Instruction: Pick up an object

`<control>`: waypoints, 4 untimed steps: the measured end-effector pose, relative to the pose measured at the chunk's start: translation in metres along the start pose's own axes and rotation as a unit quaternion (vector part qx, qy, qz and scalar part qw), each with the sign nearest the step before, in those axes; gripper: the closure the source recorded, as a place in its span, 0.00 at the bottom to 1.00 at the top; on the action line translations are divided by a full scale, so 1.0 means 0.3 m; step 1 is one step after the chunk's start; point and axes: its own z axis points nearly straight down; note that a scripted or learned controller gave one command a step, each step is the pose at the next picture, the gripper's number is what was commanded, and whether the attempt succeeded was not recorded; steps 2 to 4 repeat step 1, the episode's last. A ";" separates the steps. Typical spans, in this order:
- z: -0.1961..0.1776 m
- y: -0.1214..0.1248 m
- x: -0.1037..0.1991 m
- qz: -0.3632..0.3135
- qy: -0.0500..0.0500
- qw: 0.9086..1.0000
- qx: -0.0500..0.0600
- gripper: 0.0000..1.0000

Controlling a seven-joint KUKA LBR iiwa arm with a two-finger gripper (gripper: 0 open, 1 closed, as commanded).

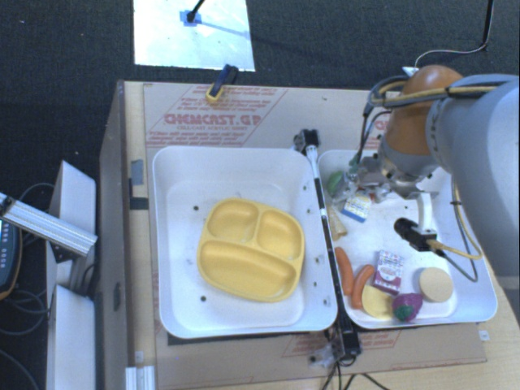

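The gripper (363, 187) hangs low at the upper left corner of the right bin (479, 299), close to its rim; its state I cannot tell. The bin's middle floor is free, while toys crowd the lower edge, and the yellow tray (252, 250) fills the left bin (175, 218).

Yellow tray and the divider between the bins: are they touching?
Apart. The camera view shows a strip of white bin floor between the yellow tray and the divider.

Brightness: even, moderately bright; white bins (244, 165) slightly washed out.
Glare: sheet on floor (192, 23) blown out to pale blue-white.
Shadows: soft, faint, seen under yellow tray (252, 250).
Focus: gen. soft; small items in right bin blurred, low res.
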 end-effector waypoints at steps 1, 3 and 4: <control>-0.036 0.002 -0.001 -0.001 0.000 1.000 0.000 1.00; -0.036 0.002 -0.001 -0.001 0.000 1.000 0.000 1.00; -0.036 0.002 -0.001 -0.001 0.000 1.000 0.000 1.00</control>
